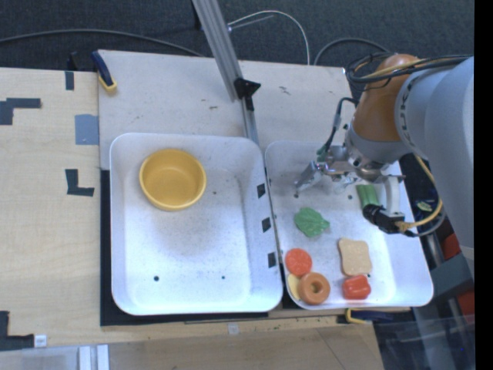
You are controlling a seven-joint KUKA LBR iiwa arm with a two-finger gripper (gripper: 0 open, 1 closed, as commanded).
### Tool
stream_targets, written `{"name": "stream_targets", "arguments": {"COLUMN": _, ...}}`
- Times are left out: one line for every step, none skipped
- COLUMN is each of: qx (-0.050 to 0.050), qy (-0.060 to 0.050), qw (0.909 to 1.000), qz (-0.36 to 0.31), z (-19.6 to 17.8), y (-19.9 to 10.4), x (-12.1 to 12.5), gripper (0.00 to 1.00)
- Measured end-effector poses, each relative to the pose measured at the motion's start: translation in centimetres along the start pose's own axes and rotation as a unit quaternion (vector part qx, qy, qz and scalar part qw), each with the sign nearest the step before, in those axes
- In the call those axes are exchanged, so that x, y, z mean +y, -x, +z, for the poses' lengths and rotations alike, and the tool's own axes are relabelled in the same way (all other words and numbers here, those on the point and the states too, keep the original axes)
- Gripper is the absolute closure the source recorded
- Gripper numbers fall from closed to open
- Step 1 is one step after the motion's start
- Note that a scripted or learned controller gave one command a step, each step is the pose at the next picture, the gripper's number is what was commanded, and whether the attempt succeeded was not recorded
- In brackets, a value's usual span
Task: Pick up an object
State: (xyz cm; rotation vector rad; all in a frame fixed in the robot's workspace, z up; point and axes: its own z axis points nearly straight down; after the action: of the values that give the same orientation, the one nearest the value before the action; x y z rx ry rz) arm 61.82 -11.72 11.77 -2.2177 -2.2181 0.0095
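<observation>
The right bin (400, 284) holds a green leafy piece (311, 222), a slice of toast (354, 256), an orange-red round piece (299, 262), a brown ring-shaped donut (315, 287) and a red piece (356, 287). A green stick-shaped item (368, 196) lies near the bin's right side. My gripper (308, 182) hangs over the upper part of the right bin, above and a little left of the green leafy piece. Nothing shows between its fingers. The orange-banded wrist (377, 114) sits behind it to the right.
A yellow bowl (172, 178) stands in the upper left of the left bin (185, 284). A metal pole (223, 45) slants down to the divide between the bins. Cables run along the bench's far edge and beside the arm.
</observation>
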Motion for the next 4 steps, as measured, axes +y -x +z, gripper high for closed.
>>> {"name": "stream_targets", "arguments": {"qx": -0.001, "qy": 0.003, "qw": 1.0, "qz": -0.001, "z": 3.0, "y": 0.0, "x": 0.0, "gripper": 0.0}}
{"name": "stream_targets", "arguments": {"qx": 0.0, "qy": 0.003, "qw": 1.0, "qz": -0.001, "z": 1.9, "y": -0.1, "x": 0.0, "gripper": 1.0}}
{"name": "stream_targets", "arguments": {"qx": 0.0, "qy": 0.005, "qw": 1.0, "qz": 0.0, "z": -2.7, "y": 0.5, "x": -0.4, "gripper": 1.0}}
{"name": "stream_targets", "arguments": {"qx": 0.0, "qy": 0.007, "qw": 1.0, "qz": -0.001, "z": -9.0, "y": 0.4, "x": -0.6, "gripper": 1.0}}
